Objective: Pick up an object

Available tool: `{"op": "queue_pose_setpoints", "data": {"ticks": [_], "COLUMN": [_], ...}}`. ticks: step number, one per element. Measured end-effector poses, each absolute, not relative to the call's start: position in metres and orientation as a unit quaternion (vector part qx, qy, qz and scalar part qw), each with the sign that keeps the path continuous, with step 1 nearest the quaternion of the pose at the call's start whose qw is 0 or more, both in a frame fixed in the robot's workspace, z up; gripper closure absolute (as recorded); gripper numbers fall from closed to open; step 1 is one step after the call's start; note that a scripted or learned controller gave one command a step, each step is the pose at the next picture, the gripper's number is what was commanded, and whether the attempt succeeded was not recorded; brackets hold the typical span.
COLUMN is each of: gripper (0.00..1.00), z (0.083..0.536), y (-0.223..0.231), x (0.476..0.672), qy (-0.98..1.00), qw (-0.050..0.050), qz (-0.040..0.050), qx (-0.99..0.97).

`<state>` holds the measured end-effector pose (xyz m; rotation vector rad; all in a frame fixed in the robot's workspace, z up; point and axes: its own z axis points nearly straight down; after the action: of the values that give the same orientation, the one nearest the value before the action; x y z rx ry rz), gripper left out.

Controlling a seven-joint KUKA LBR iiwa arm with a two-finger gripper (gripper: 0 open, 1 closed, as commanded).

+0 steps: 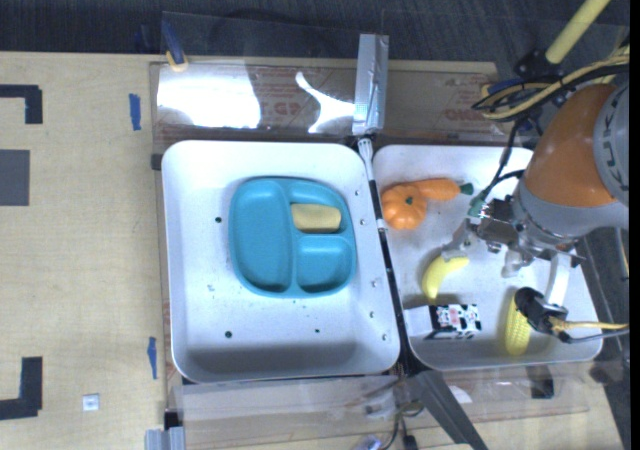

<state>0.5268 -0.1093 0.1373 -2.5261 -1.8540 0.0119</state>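
Yellow toy banana (441, 273) lies under the gripper (487, 238), whose grip state cannot be told; likely light, smooth plastic, best pinched mid-curve.

the grey arm (585, 163), orange band above the wrist, reaches in from the right and bends downward. its gripper (487, 238) hangs low at the end of the wrist, pointing toward the left.

A tray (262, 238) is lying in the left bin (190, 318). In the right bin (440, 160), a banana (440, 274) is lying between a pumpkin (402, 206) and a card (457, 318); corn (517, 323) is lying right of the card.
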Motion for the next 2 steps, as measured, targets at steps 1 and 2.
{"op": "queue_pose_setpoints", "data": {"ticks": [1,2], "gripper": [0.0,0.0], "z": [0.087,0.087], "y": [-0.093,-0.1], "x": [0.524,0.567], "qy": [-0.586,-0.538], "qw": [-0.002,-0.002], "qz": [-0.0019,-0.0017], "qx": [-0.81,-0.843]}}
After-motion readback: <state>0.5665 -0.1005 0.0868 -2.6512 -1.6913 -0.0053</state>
